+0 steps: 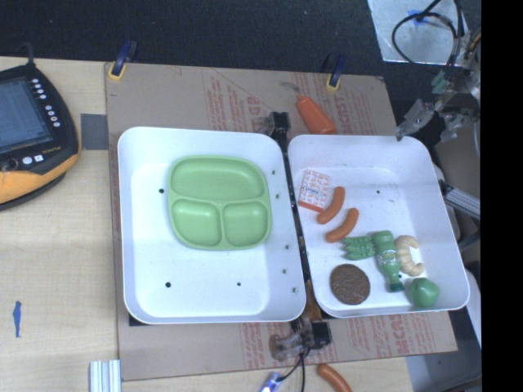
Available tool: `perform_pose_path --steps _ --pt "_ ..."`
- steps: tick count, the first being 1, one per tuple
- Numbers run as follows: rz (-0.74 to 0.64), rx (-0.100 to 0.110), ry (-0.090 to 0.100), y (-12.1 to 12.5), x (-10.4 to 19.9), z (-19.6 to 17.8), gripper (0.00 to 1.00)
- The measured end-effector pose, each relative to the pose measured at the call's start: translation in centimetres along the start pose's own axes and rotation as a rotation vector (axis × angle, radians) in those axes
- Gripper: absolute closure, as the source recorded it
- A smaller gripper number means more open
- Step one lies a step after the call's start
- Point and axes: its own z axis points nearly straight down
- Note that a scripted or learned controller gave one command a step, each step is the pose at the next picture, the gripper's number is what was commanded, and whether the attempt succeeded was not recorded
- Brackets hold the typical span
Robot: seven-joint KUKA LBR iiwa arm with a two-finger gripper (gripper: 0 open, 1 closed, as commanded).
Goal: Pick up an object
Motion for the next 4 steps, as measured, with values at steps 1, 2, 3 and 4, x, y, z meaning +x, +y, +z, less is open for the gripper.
perform_pose_path --steps 1,2,3,4 --pt "-0.002 0.001 0.000 -1.1 5.8 8.0 0.00" --pt "0.000 -0.001 -0.001 -3.4 7.9 18.0 0.00" --pt "0.002 -0.015 -0.005 -5.5 9.1 18.7 0.00" --pt "-0.003 -0.013 -0.004 -5.5 9.1 17.7 1.00"
